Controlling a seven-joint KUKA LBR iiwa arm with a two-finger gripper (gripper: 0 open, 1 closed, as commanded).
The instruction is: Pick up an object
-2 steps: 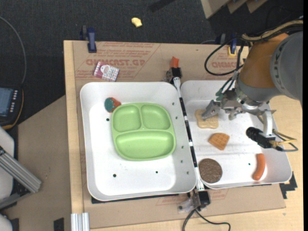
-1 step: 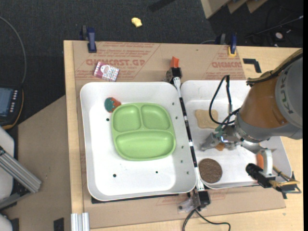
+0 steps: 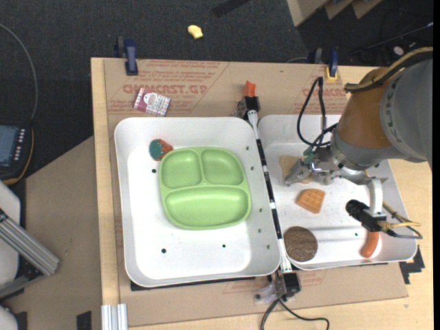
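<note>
waffle (image 3: 311, 199) just beside claw (image 3: 297, 175)

Look right of the green three-compartment plastic plate (image 3: 204, 212): your gripper (image 3: 299, 173) hangs there, tan waffle-shaped piece (image 3: 311, 199) just beside it.

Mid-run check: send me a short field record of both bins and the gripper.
left bin: green divided plate; small red-and-teal round thing at the plate's upper-left corner in view
right bin: orange waffle piece; brown round disc; orange-red stick; pale tan piece
gripper: low over the right bin, beside the pale tan piece
grasp: cannot tell
bench: pink packet beyond the left bin
</note>
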